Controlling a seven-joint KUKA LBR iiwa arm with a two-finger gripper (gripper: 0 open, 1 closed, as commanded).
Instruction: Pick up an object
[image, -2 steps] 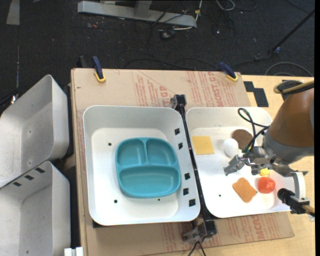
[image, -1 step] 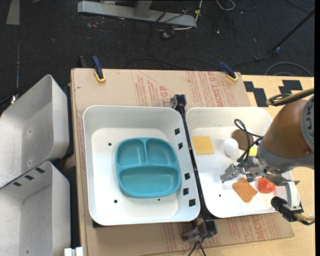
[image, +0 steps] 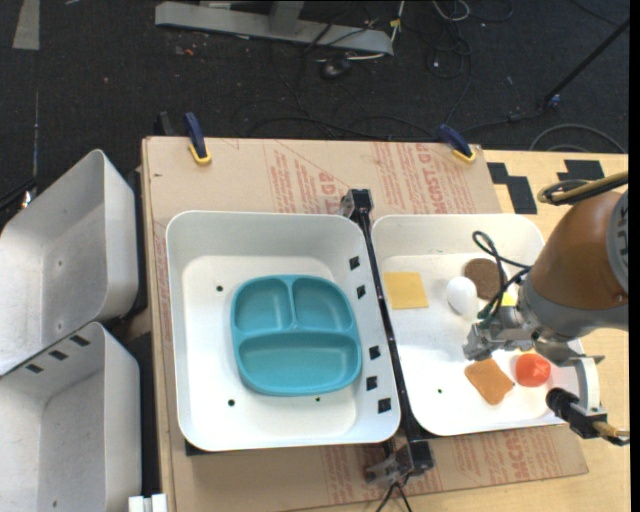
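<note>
The end effector (image: 492, 340) hangs low in the right shallow white bin (image: 425, 238); its opening cannot be told. A flat tan toast-shaped piece (image: 489, 381) lies just below it, a small orange-red round object (image: 532, 370) beside it.

Two smooth white bins (image: 190, 250) of plastic look sit on a matt brown cardboard sheet (image: 300, 170) printed in red, and the teal divided plate (image: 296, 334) in the left one gives a soft plastic sheen. Over on the right, the egg (image: 461, 295) is smooth and white, the yellow slice (image: 406, 290) flat and matt, the toast-coloured piece (image: 489, 381) dull, the arm's orange band (image: 590, 255) glossy.
</note>
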